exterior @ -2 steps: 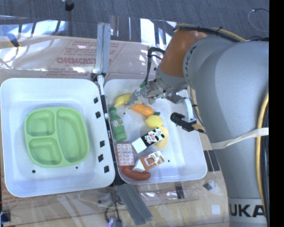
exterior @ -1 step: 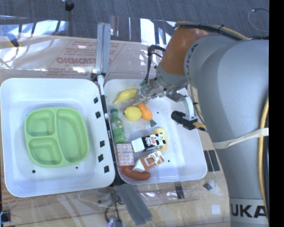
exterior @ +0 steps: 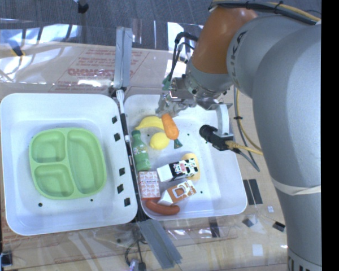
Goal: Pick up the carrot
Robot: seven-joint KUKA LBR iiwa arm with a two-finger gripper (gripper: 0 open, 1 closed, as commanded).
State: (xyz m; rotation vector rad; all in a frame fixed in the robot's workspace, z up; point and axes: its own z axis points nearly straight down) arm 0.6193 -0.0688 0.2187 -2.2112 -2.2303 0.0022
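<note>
The orange carrot point(exterior: 170, 127) is in the right bin point(exterior: 226, 196), near its back, tilted with its upper end at my fingertips. It overlaps the yellow banana point(exterior: 148, 123) and sits just above the lemon point(exterior: 159, 141). My gripper point(exterior: 166, 109) comes down from the right onto the carrot's top end, and its fingers are shut on that end. The lower tip of the carrot points toward the bin's middle.
The right bin also holds a green bottle point(exterior: 140, 152), a cow-patterned box point(exterior: 184, 167), a red and white carton point(exterior: 149, 184), an orange packet point(exterior: 181, 192) and a sausage point(exterior: 163, 209). A green divided plate point(exterior: 68, 162) lies in the left bin point(exterior: 11, 208).
</note>
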